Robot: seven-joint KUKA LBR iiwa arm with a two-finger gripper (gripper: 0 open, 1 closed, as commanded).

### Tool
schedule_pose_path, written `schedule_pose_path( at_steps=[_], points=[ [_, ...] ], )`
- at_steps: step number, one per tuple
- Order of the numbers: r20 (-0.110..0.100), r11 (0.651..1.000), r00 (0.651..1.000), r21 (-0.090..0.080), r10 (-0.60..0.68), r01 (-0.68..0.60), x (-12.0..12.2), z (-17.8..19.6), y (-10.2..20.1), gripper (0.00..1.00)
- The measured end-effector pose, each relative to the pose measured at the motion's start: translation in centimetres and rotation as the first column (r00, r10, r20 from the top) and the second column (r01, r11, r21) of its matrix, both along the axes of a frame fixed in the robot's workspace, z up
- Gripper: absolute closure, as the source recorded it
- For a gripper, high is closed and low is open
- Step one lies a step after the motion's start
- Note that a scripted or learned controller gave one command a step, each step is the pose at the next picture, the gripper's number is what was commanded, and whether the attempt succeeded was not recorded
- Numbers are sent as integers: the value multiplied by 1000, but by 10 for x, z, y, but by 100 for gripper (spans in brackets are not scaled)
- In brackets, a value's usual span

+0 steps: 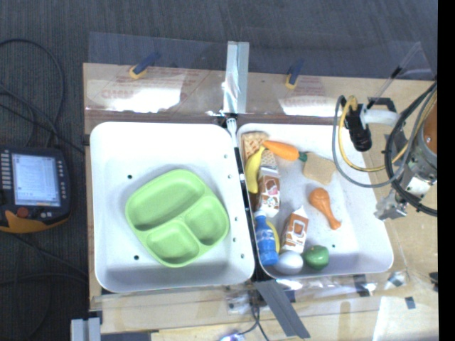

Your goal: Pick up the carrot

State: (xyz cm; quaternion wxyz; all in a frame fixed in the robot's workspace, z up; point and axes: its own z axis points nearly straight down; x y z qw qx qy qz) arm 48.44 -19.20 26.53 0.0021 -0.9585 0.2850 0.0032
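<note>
Camera view: The grey arm reached in from the right, its end effector [393, 206] hanging over the right rim of the right-hand bin [366, 258] on the worktop [416, 311]. Whether it was apart or together could not be told, and nothing showed in its grasp.

The carrot [282, 150] lay well to the end effector's left and farther toward the back, in the right-hand bin's rear part, its green tip pointing at a tan slice [318, 168] just beside it. A banana [252, 169] lay just beyond the carrot.

An orange drumstick [325, 206] sat between the end effector and a small carton [295, 231]. A blue bottle [266, 239], a white egg [289, 262] and a green fruit [316, 257] lined the bin's front.

Farther left, the other bin [114, 148] carried a green divided plate [178, 217].
</note>
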Motion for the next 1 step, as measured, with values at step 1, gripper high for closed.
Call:
schedule_pose_path(
  at_steps=[1],
  points=[
    [11,932,932,-3,362,-362,15,107,-27,100]
  ],
)
